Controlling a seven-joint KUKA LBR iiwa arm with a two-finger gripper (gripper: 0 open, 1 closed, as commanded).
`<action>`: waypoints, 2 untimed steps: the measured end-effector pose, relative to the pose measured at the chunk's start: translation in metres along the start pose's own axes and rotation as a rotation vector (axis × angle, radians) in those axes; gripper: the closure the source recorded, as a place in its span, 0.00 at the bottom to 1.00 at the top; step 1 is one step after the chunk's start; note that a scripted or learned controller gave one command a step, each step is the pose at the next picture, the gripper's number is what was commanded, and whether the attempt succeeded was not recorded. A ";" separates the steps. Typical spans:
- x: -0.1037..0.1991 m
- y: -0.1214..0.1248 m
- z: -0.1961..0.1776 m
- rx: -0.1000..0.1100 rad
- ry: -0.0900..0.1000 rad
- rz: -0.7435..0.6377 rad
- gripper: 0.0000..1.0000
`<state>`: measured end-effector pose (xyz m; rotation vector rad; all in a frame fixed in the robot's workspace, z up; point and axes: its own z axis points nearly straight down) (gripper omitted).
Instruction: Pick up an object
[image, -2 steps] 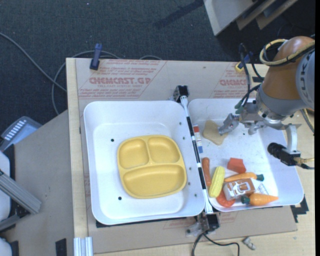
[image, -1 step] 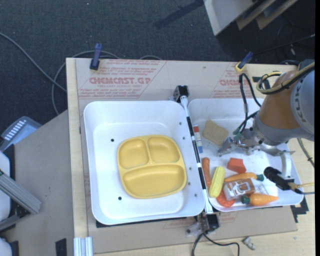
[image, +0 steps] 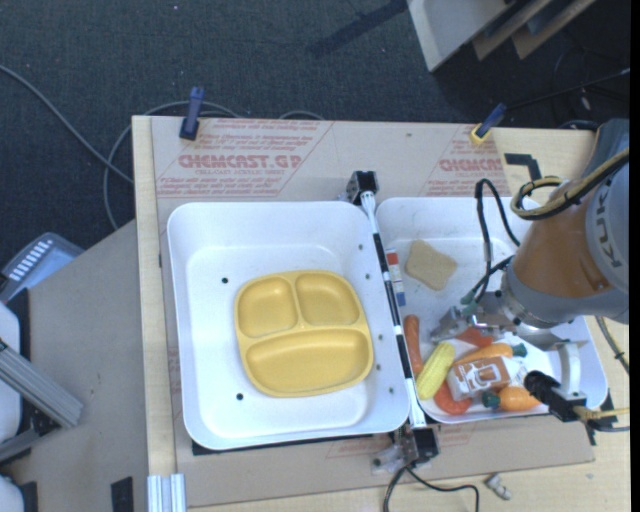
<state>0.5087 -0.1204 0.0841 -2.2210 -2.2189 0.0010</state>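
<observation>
My gripper (image: 462, 318) hangs low in the right bin (image: 400, 215), just above the pile of toy food at the bin's front. Under it and a little forward lie a yellow corn cob (image: 434, 369), a small printed packet (image: 482, 377), an orange piece (image: 519, 399) and a red piece (image: 449, 402). A carrot (image: 412, 340) lies along the bin's left wall. A tan slice of bread (image: 431, 265) rests alone toward the back of the bin. The arm's orange band and grey wrist cover the bin's right side.
The left bin (image: 190, 300) holds a yellow divided plate (image: 302, 331) with three compartments. A black divider bar (image: 380, 260) runs between the two bins. Black cables (image: 492, 215) loop over the back of the right bin.
</observation>
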 end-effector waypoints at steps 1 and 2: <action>0.000 0.001 -0.010 -0.003 -0.001 0.001 1.00; 0.079 0.018 -0.100 -0.002 -0.001 -0.002 1.00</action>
